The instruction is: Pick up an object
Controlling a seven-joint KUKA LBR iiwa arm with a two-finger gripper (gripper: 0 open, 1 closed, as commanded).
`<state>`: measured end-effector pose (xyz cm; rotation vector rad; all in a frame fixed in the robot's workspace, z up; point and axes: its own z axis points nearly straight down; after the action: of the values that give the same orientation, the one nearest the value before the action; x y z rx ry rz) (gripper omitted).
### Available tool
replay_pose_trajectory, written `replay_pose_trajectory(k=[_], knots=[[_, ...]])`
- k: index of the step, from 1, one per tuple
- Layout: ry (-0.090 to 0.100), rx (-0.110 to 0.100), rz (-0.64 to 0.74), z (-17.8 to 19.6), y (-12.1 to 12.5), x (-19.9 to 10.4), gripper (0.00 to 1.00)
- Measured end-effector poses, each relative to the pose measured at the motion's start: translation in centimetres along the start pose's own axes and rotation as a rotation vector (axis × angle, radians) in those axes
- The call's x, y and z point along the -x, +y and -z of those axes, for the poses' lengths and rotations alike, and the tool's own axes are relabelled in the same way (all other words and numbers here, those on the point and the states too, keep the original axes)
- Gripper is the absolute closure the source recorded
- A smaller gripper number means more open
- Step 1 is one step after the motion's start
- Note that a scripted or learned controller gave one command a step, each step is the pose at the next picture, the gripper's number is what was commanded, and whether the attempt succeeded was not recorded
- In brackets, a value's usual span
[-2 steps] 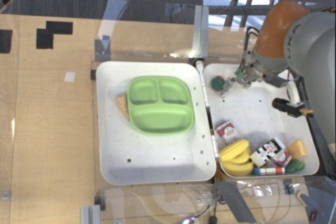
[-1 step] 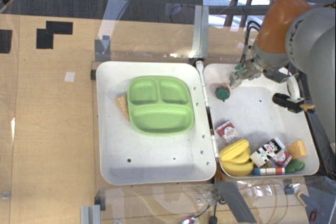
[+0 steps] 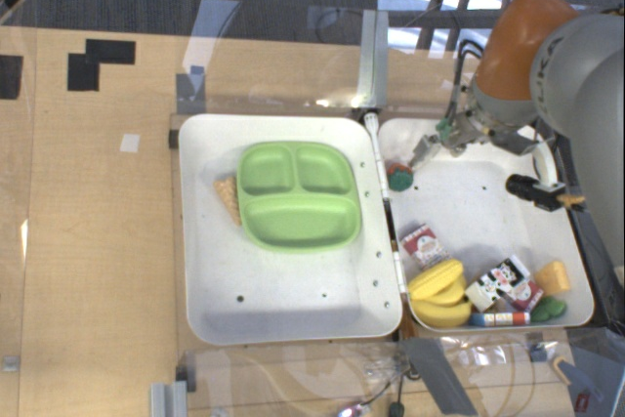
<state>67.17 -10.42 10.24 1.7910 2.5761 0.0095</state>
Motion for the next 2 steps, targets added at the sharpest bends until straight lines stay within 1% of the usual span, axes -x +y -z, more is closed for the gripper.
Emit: replay_pose_trajectory(k=[1,2], knots=[[-0.009,0.006,0.007,-1.1,-3.7,-2.3,0.00],[0.002,-0.008,0.018,-1.4,0.1,-0.8,0.00]])
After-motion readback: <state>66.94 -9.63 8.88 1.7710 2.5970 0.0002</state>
